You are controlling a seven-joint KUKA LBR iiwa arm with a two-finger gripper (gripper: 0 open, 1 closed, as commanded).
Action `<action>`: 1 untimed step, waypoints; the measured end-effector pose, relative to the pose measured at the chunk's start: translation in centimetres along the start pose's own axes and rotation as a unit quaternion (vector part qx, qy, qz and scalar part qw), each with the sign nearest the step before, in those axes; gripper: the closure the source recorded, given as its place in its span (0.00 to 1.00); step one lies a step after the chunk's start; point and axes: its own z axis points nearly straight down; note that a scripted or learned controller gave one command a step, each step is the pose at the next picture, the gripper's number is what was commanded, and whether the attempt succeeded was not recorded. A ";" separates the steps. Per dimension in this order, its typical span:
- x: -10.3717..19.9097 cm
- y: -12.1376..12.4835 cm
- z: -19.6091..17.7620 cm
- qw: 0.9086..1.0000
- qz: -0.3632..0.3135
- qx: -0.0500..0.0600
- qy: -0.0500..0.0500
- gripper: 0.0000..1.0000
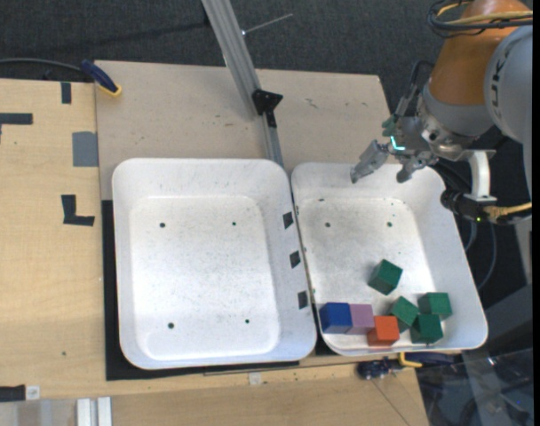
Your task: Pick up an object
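step: approach, nothing grasped | tool (383, 163): fingers spread, released, hovering over far edge of right bin (448, 238) | blocks: clustered at near right corner, lone green cube (385, 276) nearest | next: travel toward near side, descend over green cube, clench

blocks (396, 312) in the near corner of the right bin (448, 238), left bin (128, 238) alongside

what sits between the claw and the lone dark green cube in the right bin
Nothing: the camera view shows bare bin floor between the claw and the lone green cube.
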 end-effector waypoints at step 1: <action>0.0 0.1 -0.3 1.000 -0.001 -0.002 -0.001 0.00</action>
